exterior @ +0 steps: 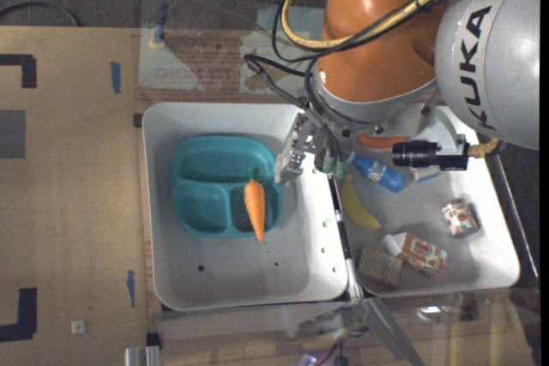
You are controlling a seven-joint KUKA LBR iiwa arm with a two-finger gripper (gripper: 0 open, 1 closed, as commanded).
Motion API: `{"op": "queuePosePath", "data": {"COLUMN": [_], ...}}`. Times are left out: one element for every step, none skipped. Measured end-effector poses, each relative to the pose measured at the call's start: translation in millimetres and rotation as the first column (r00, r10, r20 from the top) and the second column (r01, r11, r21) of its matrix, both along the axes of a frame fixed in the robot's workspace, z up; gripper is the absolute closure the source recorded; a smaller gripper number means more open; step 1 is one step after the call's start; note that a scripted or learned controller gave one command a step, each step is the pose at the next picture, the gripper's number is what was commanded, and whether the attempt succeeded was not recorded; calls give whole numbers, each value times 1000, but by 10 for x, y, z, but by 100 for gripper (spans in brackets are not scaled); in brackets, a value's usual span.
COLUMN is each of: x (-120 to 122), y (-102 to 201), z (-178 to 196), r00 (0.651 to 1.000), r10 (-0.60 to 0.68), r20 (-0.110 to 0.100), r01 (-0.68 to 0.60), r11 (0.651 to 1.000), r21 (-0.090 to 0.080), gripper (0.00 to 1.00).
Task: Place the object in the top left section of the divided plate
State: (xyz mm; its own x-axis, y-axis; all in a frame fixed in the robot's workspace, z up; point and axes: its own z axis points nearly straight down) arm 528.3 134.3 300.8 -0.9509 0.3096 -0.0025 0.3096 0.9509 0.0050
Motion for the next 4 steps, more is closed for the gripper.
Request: {"op": "queuePosePath", "data": {"x": [-295, -32, 592, -464], "y": [-300, -709, -1234, -1582], "z": [-1066, 370, 1343, 1340], "r00": [1000, 988, 961, 848], "r10": [-6, 156, 276, 530], "r20": [-6, -1, 1, -2], "r01": [6, -156, -276, -530], "r11": [1000, 988, 961, 848], "r21": [-3, -4, -5, -3], "gripper": [100, 100, 100, 100]}}
